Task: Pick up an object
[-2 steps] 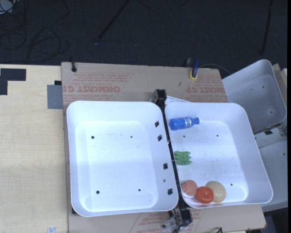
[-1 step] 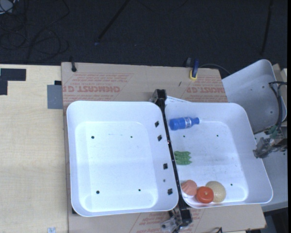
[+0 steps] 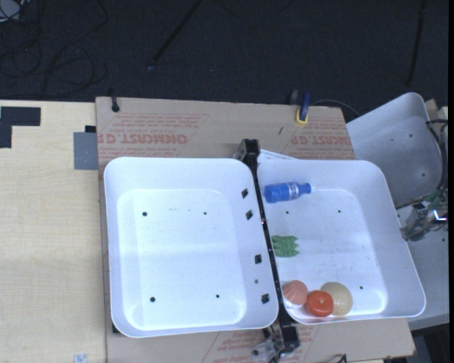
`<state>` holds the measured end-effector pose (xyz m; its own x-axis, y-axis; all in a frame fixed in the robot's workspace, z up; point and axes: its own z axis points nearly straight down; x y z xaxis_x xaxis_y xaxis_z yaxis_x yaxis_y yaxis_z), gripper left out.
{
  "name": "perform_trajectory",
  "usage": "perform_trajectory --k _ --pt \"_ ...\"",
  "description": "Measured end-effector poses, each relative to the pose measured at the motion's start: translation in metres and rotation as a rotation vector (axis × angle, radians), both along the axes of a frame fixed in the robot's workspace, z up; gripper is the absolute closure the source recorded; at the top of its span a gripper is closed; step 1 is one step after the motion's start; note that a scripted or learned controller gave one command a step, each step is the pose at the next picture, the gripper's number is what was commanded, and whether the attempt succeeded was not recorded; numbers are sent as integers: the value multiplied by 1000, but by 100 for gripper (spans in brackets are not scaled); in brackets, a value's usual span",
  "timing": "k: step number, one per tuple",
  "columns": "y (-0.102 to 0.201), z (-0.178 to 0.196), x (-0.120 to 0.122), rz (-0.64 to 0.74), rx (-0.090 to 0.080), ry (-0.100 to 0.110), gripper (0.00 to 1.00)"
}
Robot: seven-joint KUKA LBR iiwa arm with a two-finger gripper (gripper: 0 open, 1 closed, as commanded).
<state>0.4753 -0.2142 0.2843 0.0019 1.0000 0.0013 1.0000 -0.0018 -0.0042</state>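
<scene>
The right bin (image 3: pixel 378 203) holds several objects. A blue bottle (image 3: pixel 287 192) with a pale cap lies on its side near the far left corner. A small green item (image 3: pixel 284 246) rests against the left wall. In the near left corner a pinkish piece (image 3: pixel 294 291), a red round piece (image 3: pixel 319 303) and a cream round piece (image 3: pixel 338 296) sit bunched together. The grey arm (image 3: pixel 397 138) hangs at the far right, outside the bin. Its gripper (image 3: pixel 421 222) is a small metallic shape past the bin's right rim, well away from every object.
The left bin (image 3: pixel 121 203) stands beside the right one, with a black divider strip (image 3: pixel 261 233) between them. Both rest on brown cardboard (image 3: pixel 174 131) on a pale wooden bench (image 3: pixel 38 240). A blue-and-yellow clamp (image 3: pixel 303 107) sits at the cardboard's far edge.
</scene>
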Motion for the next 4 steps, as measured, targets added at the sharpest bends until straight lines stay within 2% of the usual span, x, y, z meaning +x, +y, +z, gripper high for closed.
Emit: perform_trajectory --k 1,2,3,4 --pt "0 9 0 0 1 2 100" --pt "0 67 1 3 -3 -8 100" --pt "0 97 1 4 -2 -6 100" --pt "2 -36 -1 1 4 10 100"
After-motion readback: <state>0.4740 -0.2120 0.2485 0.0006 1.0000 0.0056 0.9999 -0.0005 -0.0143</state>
